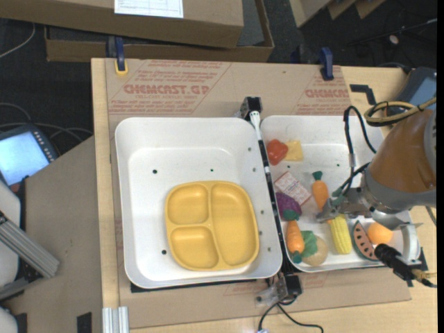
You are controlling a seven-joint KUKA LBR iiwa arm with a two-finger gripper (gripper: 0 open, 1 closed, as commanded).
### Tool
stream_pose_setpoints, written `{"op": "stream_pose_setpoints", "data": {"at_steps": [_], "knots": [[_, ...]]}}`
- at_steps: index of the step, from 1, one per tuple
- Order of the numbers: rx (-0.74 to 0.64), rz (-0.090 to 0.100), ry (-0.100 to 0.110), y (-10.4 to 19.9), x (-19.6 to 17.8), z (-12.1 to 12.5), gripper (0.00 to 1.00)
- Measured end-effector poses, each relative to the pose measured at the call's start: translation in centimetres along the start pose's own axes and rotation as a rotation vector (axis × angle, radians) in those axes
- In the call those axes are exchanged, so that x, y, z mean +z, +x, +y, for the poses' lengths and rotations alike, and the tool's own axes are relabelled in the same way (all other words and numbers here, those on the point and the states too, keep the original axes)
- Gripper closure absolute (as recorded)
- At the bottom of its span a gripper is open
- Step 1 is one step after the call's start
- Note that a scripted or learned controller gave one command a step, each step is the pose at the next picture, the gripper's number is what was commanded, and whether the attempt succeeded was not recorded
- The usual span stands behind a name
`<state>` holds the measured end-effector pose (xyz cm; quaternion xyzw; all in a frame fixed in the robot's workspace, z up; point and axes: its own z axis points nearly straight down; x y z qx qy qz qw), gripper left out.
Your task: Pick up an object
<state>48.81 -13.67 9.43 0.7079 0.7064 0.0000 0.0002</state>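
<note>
Gripper (pixel 331 212) low over the right bin (pixel 316 125), near its front edge, above the toy corn (pixel 340 234); finger state cannot be told. Toys crowd that bin's front half, presumably as pick stock. Yellow divided plate (pixel 210 225) sits in the left bin (pixel 139 144), apart.

This is a robot lab or test workshop, not a home. The bench (pixel 173 89) is covered with brown protective sheet printed with a maker's name and held at the far edge by clamps (pixel 121 55), and two white bins (pixel 132 186) sit on it side by side, with toy food (pixel 326 214) in the right one and a yellow tray (pixel 208 225) in the left one. Cables (pixel 357 127) run over the bench, cardboard boxes (pixel 139 9) lie beyond it, a lit screen (pixel 24 155) stands at far left, and the arm (pixel 406 165) reaches in from the right.
</note>
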Motion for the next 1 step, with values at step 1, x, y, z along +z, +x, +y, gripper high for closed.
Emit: {"op": "stream_pose_setpoints", "data": {"at_steps": [1], "knots": [[-0.013, 0.003, -0.012, 8.07, -9.58, 3.46, 1.0]]}}
